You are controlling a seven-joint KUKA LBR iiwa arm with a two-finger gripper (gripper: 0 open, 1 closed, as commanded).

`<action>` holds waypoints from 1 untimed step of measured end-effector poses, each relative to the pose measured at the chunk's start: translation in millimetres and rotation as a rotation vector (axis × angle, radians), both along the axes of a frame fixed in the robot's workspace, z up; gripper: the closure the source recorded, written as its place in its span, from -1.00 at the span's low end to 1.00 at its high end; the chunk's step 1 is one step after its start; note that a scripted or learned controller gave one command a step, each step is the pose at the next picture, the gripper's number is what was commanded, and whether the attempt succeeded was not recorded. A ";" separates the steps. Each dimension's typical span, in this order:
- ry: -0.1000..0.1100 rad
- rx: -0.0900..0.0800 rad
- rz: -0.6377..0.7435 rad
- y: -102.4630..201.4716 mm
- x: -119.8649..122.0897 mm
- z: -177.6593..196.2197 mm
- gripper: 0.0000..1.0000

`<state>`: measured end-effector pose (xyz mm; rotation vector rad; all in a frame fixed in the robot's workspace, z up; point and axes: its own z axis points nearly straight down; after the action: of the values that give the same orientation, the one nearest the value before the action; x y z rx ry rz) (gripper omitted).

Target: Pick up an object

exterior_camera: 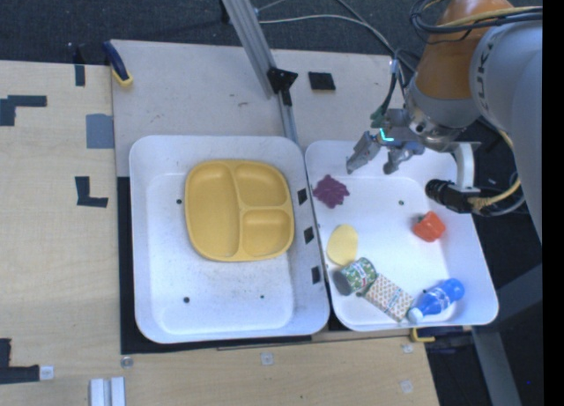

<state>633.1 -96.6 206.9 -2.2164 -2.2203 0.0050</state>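
Gripper [378,163] hovering at twelve o'clock over the right bin [467,254], fingers [359,158] spread and pinching nothing, purple object [330,189] just off at its seven o'clock, orange block [429,227] toward four o'clock, yellow divided plate [239,210] sitting in the left bin [159,219]

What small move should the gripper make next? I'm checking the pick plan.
Probably shift toward the left and lower onto the purple piece. The gripper hangs open over the right bin's far edge, holding nothing, and that piece lies nearest, apart from the others.
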 end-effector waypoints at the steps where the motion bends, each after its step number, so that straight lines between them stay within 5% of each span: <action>1: -0.004 0.000 0.000 0.1 1.0 1.9 -1.00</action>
<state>634.2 -96.6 208.8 -2.2180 -2.2229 0.0009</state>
